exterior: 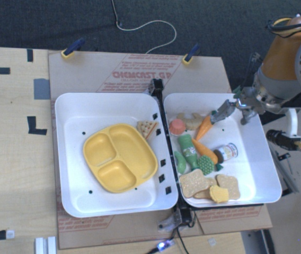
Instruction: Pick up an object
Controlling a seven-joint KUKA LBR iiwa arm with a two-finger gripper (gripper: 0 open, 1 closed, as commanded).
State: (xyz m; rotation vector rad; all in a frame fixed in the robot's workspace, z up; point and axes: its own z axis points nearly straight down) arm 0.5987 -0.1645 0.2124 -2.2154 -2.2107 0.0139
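Hand (235, 110) at upper right of the frame, over the back rim of the right bin (262, 157), arm coming in from the right edge. Two fingers spread apart: one grey finger angled toward the left near the carrot, the other toward the lower right. Nothing between them.

Right bin contents, clustered on its left side: orange carrot (204, 127) tilted, just left of the hand, looks apart from it. Pinkish round piece (177, 126) and a pale beige item (192, 121) at the back left. Green item (187, 148) mid-left, second orange carrot (205, 151) beside it, dark green bumpy piece (205, 165) below. Small jar (227, 153) lying on its side toward centre. Bread slices (194, 181) at the front, a yellow piece (219, 194) on top of one near the front rim.

Left bin (68, 142): yellow divided plate (120, 156) in the middle, a cracker-like wedge (147, 127) at its upper right, near the divider.

Both bins sit on cardboard (134, 73) on the bench (12, 157).
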